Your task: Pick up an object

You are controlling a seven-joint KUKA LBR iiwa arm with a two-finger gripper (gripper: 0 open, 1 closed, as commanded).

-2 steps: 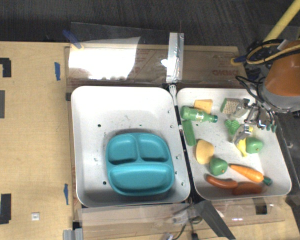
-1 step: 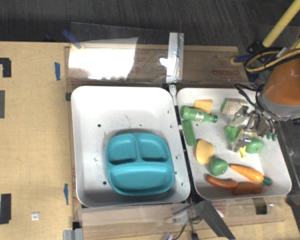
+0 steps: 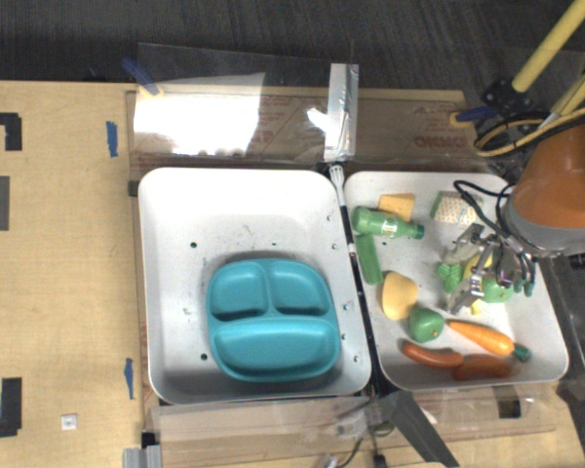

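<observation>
Not much to read here: faint reddish-brown printed lettering runs along the brown cardboard strip (image 3: 424, 130) behind the right white plastic bin (image 3: 551, 334), too blurred to make out a single word. No legible label, brand or number shows on anything else.

- Broad, rounded orange band of the arm (image 3: 563, 185), glossy, at the view's right.
- Thin black cables (image 3: 480, 201) looping from the wrist.
- Small metallic two-finger gripper (image 3: 483, 271) with silver parts and dark fittings.
</observation>
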